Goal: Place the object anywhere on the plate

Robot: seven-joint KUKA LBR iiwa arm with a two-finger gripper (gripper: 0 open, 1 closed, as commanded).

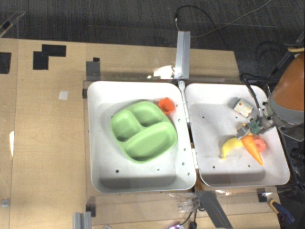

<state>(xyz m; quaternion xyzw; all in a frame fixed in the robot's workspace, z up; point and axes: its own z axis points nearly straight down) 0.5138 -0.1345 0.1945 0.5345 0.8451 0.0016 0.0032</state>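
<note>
The bench point(43, 142) is pale wood with black square markings at its far left, set on a dark carpeted floor point(95, 13) across which a black cable point(224, 25) trails. A grey metal post point(183, 54) stands at the far seam between the two white bins. The left bin point(100, 171) holds a green plate point(143, 130) with three compartments, lying tilted toward the bin's centre; a small orange-red object point(166, 104) sits just beside the plate's far right rim, touching or nearly touching it. The right bin point(209, 161) holds a yellow banana point(230, 146), an orange carrot point(252, 149) with a pink item point(259, 143) at its far side, and a small white block point(242, 108) farther back. The arm enters from the right, orange band visible. The gripper point(256, 125) is low over the right bin, directly above the carrot's blunt end. Whether the jaws stand apart or together cannot be told; nothing is seen between them. No object lies on the plate
</note>
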